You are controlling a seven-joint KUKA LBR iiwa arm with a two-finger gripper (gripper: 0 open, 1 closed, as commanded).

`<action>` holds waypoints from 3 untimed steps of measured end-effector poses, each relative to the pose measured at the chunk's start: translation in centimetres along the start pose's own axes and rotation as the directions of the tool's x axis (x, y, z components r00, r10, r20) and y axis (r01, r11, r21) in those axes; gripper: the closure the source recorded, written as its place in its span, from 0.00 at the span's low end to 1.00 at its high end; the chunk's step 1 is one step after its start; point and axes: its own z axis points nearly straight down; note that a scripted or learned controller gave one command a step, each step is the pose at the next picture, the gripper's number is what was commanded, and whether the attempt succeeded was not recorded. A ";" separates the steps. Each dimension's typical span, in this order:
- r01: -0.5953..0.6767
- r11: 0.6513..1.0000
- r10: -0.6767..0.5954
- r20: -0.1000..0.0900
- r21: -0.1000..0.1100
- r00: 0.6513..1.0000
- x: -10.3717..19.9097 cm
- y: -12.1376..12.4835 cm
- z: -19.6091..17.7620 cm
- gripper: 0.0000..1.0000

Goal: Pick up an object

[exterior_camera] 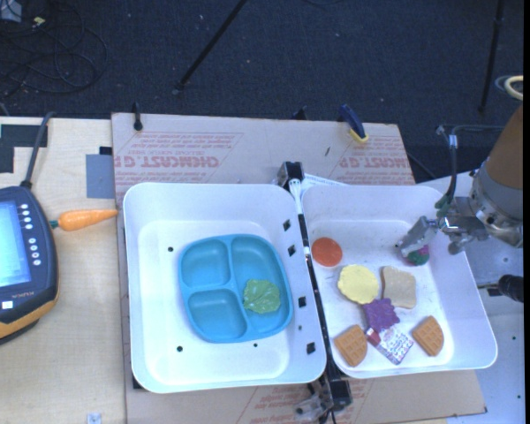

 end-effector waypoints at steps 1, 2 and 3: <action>0.004 1.000 -0.004 -0.006 0.011 1.000 6.7 -2.4 10.6 0.00; 0.000 1.000 0.000 0.004 -0.008 1.000 6.6 -4.8 13.2 0.00; -0.006 1.000 0.006 0.002 -0.006 1.000 6.5 -4.7 12.1 1.00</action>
